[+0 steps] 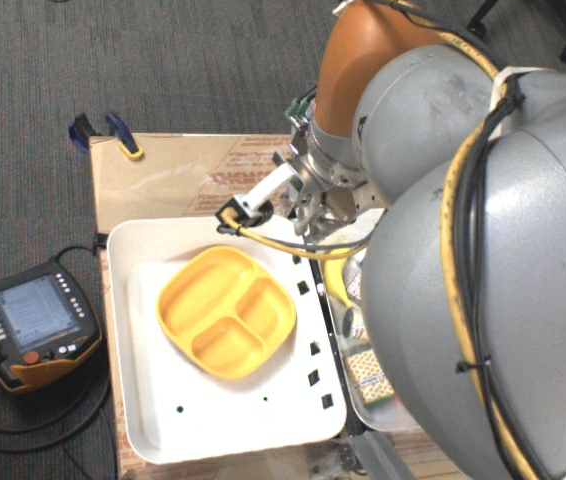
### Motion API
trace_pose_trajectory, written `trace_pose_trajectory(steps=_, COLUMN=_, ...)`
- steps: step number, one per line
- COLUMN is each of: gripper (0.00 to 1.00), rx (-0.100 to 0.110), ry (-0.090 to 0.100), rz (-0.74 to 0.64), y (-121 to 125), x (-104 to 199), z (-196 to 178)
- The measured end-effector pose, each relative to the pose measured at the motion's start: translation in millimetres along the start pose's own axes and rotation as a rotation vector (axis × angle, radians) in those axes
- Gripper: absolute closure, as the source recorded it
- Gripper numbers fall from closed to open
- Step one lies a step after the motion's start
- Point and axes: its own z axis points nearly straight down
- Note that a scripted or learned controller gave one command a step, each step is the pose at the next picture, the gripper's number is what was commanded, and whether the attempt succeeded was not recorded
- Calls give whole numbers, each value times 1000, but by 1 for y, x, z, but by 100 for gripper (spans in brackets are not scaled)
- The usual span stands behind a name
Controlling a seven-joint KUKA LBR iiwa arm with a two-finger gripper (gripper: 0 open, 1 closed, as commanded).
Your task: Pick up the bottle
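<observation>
With the arm [443, 218] hiding most of the right bin [383, 413] and the end effector's [313, 218] state impossible to tell, the bottle should be located before descending.

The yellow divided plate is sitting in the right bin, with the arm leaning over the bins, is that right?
Not quite. The camera view shows the yellow divided plate in the left bin, not the right. The arm does lean over the bins.

Even, soft overhead light, mild glare on the white bin [133, 268], slightly grainy, faint shadows.
</observation>
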Motion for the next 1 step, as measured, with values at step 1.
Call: trace_pose_trajectory(steps=1, gripper=100, rx=1, ry=-3, rz=-96, y=-52, x=0, z=45)
